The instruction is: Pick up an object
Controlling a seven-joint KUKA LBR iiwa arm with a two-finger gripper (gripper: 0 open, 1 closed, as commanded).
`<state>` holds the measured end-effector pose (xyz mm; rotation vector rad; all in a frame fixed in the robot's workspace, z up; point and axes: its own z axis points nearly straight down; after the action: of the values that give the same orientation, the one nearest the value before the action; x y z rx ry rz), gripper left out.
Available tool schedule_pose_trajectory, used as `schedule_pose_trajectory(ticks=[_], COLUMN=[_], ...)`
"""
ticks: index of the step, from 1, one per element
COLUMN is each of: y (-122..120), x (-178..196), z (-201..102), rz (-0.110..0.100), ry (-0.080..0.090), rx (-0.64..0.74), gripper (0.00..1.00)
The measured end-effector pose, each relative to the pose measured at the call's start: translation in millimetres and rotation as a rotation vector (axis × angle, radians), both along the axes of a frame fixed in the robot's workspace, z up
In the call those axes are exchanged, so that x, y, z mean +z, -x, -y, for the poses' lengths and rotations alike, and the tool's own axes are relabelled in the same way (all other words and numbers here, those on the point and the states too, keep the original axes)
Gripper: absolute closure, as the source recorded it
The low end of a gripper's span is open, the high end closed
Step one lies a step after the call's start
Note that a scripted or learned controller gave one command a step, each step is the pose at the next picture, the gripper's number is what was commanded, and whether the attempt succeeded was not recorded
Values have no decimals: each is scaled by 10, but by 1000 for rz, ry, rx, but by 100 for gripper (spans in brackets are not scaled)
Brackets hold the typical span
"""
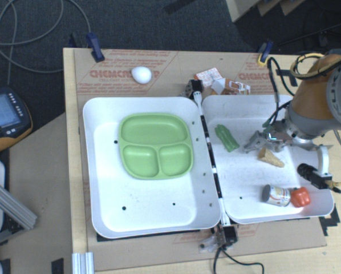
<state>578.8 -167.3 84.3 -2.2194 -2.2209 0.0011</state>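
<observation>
End effector (266,141) low in right bin (239,110), touching tan wedge (271,157); grip state unclear.

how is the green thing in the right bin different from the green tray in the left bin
The small dark green oblong object is narrow and solid, while the pale green three-compartment plastic tray is wide and divided into sections. The oblong object lies at a slant in the right white bin; the tray sits roughly square in the left white bin. The tray is far larger. Both are green and lie flat.
</observation>
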Motion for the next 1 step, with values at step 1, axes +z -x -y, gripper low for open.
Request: schedule_pose_trajectory(ticks=[1], y=[-6], x=[103], z=[1], rz=[3], ry=[1], rx=[0], gripper=[100])
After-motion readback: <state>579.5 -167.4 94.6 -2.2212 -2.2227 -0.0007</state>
